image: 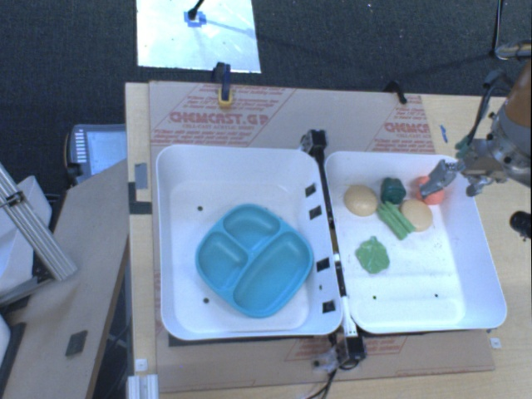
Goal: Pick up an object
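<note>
So the claw (449, 177) hangs over the right bin's (478, 306) far edge; toy foods (391, 210) cluster just left of it, divided plate (253, 260) way left in the other bin (179, 223).

My gripper (455, 177) hangs over the right bin (465, 306), just beside an orange item (432, 188). Two beige pieces (361, 200), dark green (393, 191) and light green (373, 255) items lie nearby. Blue tray (253, 260) in left bin (179, 223).

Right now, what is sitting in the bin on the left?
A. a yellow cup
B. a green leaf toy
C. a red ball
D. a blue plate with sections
D: the blue divided plate lies alone in the left bin, while the small toy foods sit in the right bin.
</note>
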`<control>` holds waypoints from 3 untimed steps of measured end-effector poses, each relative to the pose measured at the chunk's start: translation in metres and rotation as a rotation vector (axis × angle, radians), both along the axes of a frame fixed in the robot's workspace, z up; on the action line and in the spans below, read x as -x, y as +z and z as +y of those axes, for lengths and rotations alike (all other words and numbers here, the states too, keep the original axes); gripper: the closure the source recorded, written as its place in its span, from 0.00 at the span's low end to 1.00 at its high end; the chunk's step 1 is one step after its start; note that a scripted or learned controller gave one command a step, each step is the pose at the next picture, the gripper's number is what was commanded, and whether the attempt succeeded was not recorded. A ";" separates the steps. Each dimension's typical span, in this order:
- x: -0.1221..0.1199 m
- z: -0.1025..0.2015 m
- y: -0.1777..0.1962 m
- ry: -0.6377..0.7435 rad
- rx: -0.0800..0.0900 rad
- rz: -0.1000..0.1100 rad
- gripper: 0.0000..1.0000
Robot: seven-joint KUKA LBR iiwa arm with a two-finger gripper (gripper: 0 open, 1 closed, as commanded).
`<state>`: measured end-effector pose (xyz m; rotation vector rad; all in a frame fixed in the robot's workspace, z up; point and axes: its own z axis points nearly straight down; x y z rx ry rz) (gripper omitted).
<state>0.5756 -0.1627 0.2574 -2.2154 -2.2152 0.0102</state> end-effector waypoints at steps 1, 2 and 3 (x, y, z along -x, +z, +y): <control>-0.002 0.001 0.007 0.003 0.002 -0.012 0.00; -0.012 0.003 -0.041 0.003 0.002 -0.010 0.00; -0.013 0.006 -0.101 0.002 0.002 -0.012 0.00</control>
